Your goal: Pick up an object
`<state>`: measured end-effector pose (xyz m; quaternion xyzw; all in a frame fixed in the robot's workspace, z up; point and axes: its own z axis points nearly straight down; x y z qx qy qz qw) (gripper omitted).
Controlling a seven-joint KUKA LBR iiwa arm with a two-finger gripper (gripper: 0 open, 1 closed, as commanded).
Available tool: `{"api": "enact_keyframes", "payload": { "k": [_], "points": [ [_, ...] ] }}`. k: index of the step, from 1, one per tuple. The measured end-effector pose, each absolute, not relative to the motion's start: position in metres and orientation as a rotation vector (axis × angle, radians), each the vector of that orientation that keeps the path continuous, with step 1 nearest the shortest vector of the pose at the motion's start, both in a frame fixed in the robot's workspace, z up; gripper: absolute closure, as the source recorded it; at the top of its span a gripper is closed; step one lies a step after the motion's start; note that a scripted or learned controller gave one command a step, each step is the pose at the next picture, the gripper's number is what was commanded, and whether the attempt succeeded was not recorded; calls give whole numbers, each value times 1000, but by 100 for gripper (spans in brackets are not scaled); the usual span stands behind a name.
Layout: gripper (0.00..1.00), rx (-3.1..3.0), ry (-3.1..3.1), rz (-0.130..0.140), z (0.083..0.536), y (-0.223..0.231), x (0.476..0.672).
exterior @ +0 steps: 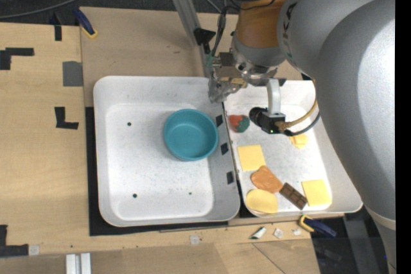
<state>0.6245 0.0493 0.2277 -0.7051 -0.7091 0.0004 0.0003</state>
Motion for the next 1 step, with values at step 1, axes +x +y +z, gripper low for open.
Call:
{"api": "enact_keyframes", "payload": {
  "k": [1],
  "points": [
    [100,-2214,-2227,0,219,97,650]
  ]
}}
